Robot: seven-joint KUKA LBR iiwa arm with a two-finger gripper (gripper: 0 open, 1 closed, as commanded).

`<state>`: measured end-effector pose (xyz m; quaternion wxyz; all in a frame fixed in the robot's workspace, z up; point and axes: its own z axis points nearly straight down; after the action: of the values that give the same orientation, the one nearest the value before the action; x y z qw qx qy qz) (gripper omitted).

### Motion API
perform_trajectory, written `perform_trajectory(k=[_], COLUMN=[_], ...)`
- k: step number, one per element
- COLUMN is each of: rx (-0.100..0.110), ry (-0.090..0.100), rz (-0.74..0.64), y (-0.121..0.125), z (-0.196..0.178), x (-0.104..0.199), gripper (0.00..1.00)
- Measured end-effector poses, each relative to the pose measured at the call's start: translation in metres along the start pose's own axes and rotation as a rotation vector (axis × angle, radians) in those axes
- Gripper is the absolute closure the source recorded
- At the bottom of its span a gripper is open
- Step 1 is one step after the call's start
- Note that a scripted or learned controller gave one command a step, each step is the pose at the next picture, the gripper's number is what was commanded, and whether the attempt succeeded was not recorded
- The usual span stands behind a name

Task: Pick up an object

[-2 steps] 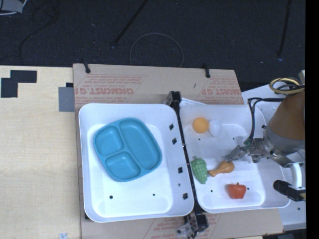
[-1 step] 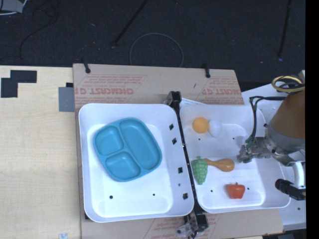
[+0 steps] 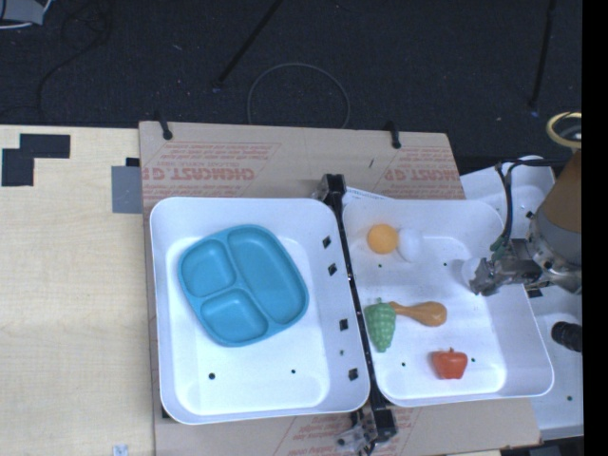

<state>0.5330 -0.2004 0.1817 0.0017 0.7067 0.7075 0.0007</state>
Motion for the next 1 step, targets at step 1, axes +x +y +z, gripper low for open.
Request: perform_trajectory(k=[1], rx=[0.001], ry=[0.0], rz=[0.0], y=[0.001], z=[-0.042], x=[-0.0009], gripper=[1.0])
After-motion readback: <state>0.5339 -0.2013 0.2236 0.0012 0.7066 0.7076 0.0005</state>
